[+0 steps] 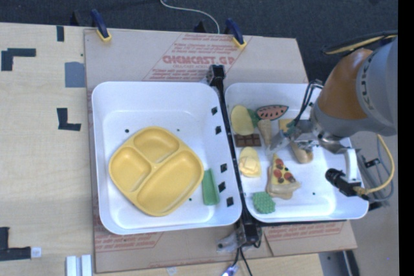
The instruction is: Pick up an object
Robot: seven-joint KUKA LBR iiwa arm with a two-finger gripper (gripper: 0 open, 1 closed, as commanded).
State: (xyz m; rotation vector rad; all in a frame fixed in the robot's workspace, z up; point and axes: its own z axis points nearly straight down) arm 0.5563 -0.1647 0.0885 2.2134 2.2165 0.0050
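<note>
Camera view, end effector [289,134] low in right bin [323,207], grip state unclear, pizza slice [282,176] just below it.

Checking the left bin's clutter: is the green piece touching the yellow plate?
Apart: the camera view shows white bin floor between the green piece and the yellow plate.

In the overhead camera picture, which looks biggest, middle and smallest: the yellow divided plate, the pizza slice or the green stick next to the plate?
As they look in the camera view, largest to smallest:
1. yellow divided plate, by far the biggest
2. pizza slice
3. green stick
The last two look close in size, so that order is unsure.
</note>
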